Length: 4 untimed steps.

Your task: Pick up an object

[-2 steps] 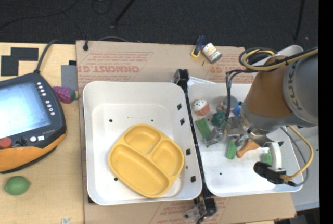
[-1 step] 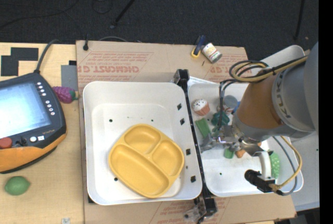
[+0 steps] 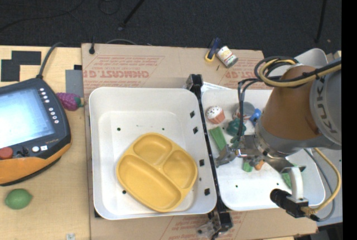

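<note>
Reaching down into the shallow white right-hand bin, metal two-finger gripper at nine o'clock of the clutter, grip state impossible to tell, needing descent onto the flat green block.

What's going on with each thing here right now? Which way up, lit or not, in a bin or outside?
Yellow divided plate: lying flat, right way up, in the left bin.
Handheld screen: lit, on the bench left of the bins.
Green ball: resting on the bench, outside the bins.
Small can: tipped on its side, behind the bins.
Robot arm: reaching low over the right bin, among small items.
</note>
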{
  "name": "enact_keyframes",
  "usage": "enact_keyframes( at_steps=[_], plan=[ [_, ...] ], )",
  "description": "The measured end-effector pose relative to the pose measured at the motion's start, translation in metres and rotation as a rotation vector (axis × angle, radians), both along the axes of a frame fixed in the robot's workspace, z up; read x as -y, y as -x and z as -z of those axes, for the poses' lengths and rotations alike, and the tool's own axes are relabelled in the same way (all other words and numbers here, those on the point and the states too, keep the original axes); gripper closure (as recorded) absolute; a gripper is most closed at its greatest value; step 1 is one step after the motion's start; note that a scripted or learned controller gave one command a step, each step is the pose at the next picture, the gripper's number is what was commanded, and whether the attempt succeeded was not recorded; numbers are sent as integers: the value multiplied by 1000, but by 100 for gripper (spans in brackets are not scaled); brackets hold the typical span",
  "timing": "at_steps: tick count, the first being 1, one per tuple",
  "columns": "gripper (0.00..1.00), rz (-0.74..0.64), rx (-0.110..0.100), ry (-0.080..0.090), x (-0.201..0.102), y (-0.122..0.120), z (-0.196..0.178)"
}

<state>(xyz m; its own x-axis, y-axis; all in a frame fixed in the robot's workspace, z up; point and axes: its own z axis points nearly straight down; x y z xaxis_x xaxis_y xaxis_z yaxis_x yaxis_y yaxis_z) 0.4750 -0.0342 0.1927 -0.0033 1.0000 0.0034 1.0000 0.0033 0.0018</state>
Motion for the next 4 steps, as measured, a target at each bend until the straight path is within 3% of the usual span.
enact_keyframes(
  at_steps=[1,2,3,4],
  plan=[
    [100,6,-9,2,3,0,-4],
    [100,11,-12,0,4,0,-13],
    [100,-7,0,0,-95,-1,-75],
    [100,4,15,3,-54,-2,-233]
  ],
)
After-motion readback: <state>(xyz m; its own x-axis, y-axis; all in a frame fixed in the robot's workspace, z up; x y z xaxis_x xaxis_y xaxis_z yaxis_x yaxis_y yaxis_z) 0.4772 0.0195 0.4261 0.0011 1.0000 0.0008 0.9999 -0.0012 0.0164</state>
